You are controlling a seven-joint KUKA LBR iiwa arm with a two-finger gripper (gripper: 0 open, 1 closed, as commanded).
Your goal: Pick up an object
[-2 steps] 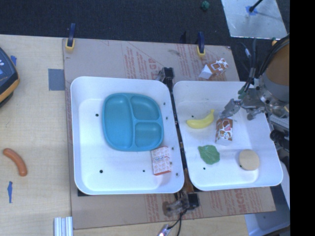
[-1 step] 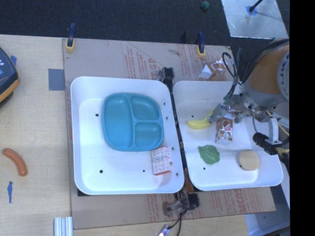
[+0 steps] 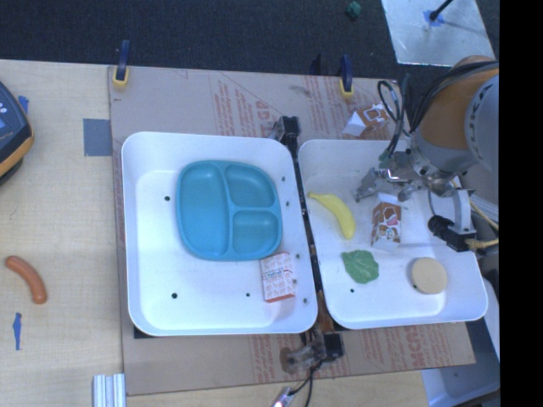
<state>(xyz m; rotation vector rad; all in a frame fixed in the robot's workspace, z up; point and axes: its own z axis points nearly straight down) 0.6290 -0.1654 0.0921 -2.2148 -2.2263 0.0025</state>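
The right bin (image 3: 458, 308) holds a yellow banana (image 3: 335, 213), a green leaf-shaped piece (image 3: 361, 266), a round tan disc (image 3: 428, 275) and a brown-and-white packet (image 3: 387, 224). My gripper (image 3: 382, 193) hangs over the upper middle of this bin, just above the packet's top edge and to the right of the banana. Its fingers look spread apart with nothing between them. The left bin (image 3: 148, 253) holds a blue divided plate (image 3: 227, 209) and a small red-and-white packet (image 3: 277, 276).
The grey and orange arm (image 3: 454, 117) covers the right bin's upper right corner. Another brown packet (image 3: 370, 121) lies outside the bin at the back. A toy sausage (image 3: 26, 278) lies on the bench at far left, below a black and yellow device (image 3: 10, 134).
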